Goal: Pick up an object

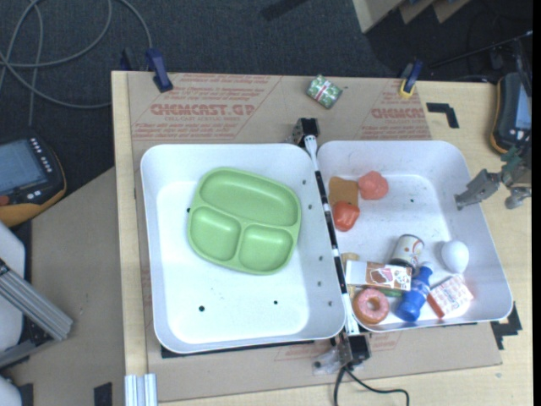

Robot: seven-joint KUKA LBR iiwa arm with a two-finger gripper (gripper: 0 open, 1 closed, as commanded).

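The things to be picked are heaped in the right bin [439,155]: a white egg [455,255], a doughnut [371,305], a blue bottle [413,298], a small box [450,297] and a red ball [373,185]. All are judged light. The egg is judged smooth and slippery, best taken across its middle. The end effector [493,188] is seen at that bin's right rim, nothing between its parts; how far it is open cannot be told.

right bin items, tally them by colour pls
Red or pink: 3 — round pink ball, red tomato-shaped toy, red-and-white packet
Brown: 2 — tan bread slice, glazed donut
White: 2 — white egg, printed can
Blue: 1 — blue bottle
Multicolour: 1 — flat printed carton
Total: 9
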